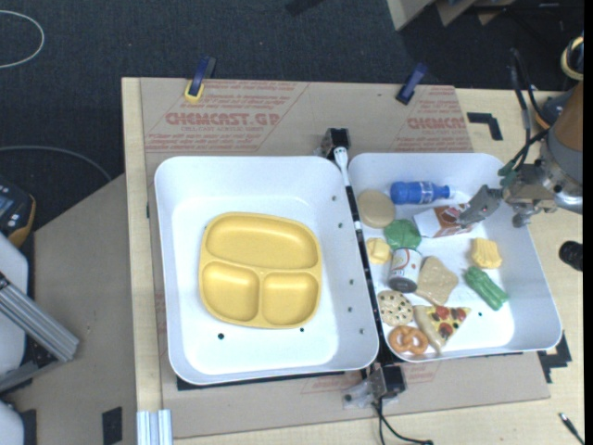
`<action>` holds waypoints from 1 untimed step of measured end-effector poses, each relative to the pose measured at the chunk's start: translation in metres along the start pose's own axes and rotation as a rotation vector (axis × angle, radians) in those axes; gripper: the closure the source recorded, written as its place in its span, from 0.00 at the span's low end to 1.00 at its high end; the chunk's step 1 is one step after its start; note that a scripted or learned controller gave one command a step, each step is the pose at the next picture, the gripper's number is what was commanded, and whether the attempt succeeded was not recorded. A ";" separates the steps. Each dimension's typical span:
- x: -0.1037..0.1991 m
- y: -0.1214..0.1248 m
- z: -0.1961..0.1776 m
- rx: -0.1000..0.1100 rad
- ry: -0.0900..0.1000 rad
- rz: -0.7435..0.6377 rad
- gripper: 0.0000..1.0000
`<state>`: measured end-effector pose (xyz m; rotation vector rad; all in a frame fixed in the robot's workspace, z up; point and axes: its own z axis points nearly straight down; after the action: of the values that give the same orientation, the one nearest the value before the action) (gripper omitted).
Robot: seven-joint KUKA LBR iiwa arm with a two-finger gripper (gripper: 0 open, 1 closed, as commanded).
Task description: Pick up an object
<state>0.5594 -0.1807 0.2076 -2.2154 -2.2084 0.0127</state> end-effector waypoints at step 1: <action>0.000 0.003 -0.008 -0.014 -0.003 -0.003 0.00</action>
<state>0.5625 -0.1804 0.2154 -2.2204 -2.2210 0.0008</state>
